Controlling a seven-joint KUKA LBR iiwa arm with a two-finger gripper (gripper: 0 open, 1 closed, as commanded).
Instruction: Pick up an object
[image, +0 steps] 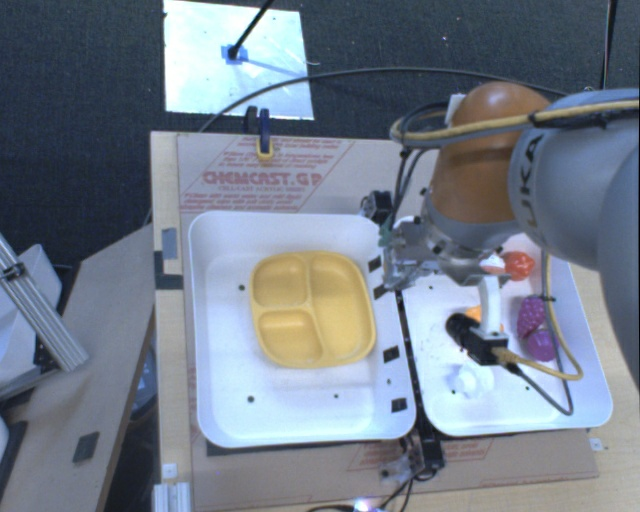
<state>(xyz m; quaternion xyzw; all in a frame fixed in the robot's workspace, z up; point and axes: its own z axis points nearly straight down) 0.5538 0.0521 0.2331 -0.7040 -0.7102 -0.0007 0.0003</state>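
Presently on the bench: two shallow white bins, plastic-looking, smooth, with rounded corners, set side by side and touching along their inner rims.

Left bin (215, 400): one item. A yellow plate (312, 307), glossy, a rounded rectangle moulded into three compartments, lies flat near the bin's middle.

Right bin (585, 400): loose items, all small.
- Two purple lumps (533, 318), rounded and knobbly, one just below the other near the far-right wall; whether they are joined cannot be told.
- One orange-red ball (519, 265), smooth and round, at the upper right.
- One white lump (467, 380), irregular in shape, towards the near edge.
- One orange scrap (473, 314), mostly hidden, near the middle.

One gripper (392, 262), grey metal, hangs over the seam between the two bins at their far end, close to the plate's upper right corner and well apart from the right bin's items. Whether it is parted or closed cannot be told; nothing shows in its grasp.

Beneath both bins: one pale sheet (270, 170) printed with red lettering, and one clamp (263, 135) at its far edge.
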